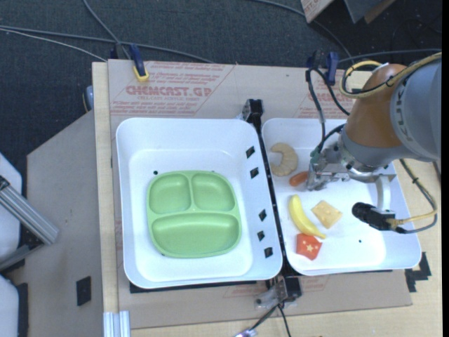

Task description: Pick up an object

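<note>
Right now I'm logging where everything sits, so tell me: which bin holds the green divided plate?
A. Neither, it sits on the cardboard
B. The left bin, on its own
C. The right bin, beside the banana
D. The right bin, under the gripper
B: the green divided plate lies alone in the left bin, while the banana and the other food pieces lie in the right bin.

Orange piece (pixel 298 180) partly covered by gripper (pixel 317 181) at its 3 o'clock side; kind too small to tell. Right bin (pixel 400 258) hidden across its 1 o'clock portion by arm (pixel 393 118). Arm cut off by frame edge at 3 o'clock. Print on cardboard (pixel 168 90) under the bins partly obscured by left bin (pixel 133 188); small text unreadable.
</note>
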